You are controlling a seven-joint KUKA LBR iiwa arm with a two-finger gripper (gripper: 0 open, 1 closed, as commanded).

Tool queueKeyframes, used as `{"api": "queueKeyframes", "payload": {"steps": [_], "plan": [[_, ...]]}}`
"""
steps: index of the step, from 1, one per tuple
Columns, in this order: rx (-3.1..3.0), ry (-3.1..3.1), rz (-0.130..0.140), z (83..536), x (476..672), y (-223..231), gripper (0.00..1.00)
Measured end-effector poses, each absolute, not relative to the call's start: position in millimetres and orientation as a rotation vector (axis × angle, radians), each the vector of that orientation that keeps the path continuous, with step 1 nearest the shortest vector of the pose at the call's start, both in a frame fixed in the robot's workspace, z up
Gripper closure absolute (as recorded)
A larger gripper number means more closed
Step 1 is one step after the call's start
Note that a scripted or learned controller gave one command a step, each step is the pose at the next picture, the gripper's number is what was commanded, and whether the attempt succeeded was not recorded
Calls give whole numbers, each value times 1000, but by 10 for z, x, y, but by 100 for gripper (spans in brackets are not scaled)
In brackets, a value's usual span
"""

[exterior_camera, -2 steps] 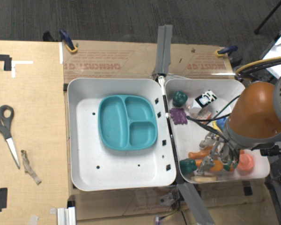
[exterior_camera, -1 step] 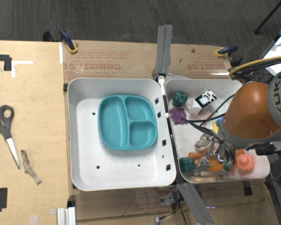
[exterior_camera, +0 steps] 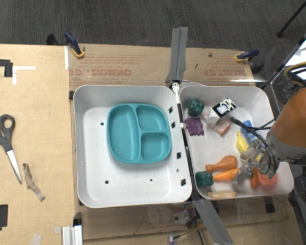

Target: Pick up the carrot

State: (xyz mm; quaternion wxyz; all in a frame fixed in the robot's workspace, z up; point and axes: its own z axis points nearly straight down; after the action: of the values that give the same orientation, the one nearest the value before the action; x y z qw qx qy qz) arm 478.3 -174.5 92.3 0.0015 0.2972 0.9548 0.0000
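A dark grey carpet floor [exterior_camera: 143,14] fills the top of the view, with a faint woven texture; below it lies a flat bench top of brown cardboard [exterior_camera: 28,137], lit evenly from above with soft shadows; black tape marks [exterior_camera: 2,68] sit at its left edge, one near the top and one near the bottom; scissors [exterior_camera: 5,142] lie on the left side, with a strip of tape just beside them; two blue and yellow clamps [exterior_camera: 74,45] grip the cardboard's far edge; a grey bar [exterior_camera: 178,52] stands upright at the middle.
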Motion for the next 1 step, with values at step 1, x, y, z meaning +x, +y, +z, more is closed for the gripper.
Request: {"api": "queueKeyframes", "payload": {"steps": [1], "plan": [[1004, 2978, 1, 914, 4778, -1154, 0]]}}
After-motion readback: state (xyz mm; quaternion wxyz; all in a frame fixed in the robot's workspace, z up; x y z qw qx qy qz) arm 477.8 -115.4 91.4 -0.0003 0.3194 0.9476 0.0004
